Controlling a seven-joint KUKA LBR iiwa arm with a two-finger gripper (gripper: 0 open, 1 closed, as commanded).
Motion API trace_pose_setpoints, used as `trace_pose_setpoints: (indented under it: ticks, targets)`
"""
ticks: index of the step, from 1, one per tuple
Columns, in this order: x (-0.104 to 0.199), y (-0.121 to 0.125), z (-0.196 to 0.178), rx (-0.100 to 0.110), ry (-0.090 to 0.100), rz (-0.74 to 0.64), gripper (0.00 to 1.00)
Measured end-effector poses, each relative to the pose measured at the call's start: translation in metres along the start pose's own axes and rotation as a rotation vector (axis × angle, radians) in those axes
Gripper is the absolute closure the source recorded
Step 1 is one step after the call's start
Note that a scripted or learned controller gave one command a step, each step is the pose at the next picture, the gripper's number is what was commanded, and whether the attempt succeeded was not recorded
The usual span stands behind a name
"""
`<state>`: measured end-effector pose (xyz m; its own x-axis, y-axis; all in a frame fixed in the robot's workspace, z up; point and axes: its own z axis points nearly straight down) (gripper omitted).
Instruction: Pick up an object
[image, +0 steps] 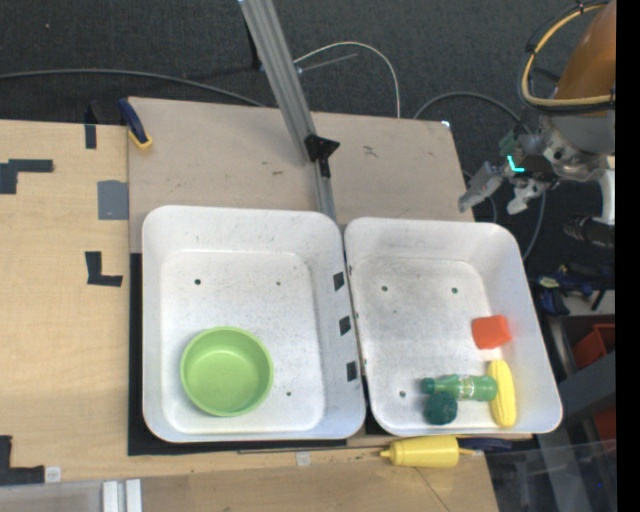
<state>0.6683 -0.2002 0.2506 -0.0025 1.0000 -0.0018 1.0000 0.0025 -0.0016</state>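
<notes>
My gripper (497, 190) hangs at the upper right, beyond the far right corner of the right bin (420, 240). Its two grey fingers are spread apart and nothing sits between them, so it is open. In the right bin's near right part lie an orange block (490, 331), a yellow banana-shaped piece (503, 391), a green bottle (459, 387) lying on its side, and a dark green lump (439, 407) touching the bottle. A lime green bowl (227, 370) rests in the near left part of the left bin (240, 225).
A yellow bottle-like object (425, 452) lies on the bench just in front of the right bin's rim. A grey metal pole (290, 85) slants down to the divide between the bins. Cables loop across the back of the bench.
</notes>
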Motion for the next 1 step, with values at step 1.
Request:
trace_pose_setpoints:
  ticks: [1]
  targets:
    - [-0.008, 0.002, 0.0497, 0.004, 0.001, 0.002, 0.0]
